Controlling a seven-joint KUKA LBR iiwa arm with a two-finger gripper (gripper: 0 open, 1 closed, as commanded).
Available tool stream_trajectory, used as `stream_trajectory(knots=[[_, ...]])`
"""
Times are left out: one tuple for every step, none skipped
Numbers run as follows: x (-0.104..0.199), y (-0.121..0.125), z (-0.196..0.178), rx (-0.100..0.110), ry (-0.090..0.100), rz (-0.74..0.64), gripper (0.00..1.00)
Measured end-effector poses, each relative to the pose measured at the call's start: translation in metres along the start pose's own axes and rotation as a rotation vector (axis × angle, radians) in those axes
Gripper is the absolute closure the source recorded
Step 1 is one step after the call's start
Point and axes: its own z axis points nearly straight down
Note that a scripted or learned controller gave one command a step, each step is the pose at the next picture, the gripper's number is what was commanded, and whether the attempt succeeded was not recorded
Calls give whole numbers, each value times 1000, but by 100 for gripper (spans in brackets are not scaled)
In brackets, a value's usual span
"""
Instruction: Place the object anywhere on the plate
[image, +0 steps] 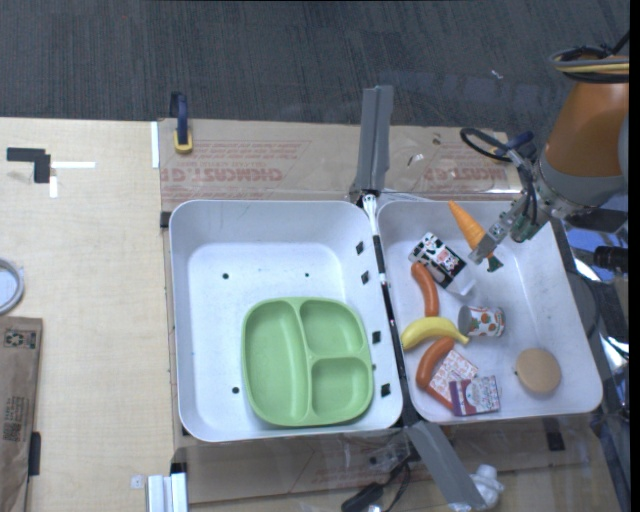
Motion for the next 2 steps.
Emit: stream_trajectory(knots=[[82, -25, 39, 4, 4, 73, 100], [120, 10, -21, 1, 1, -323, 100]])
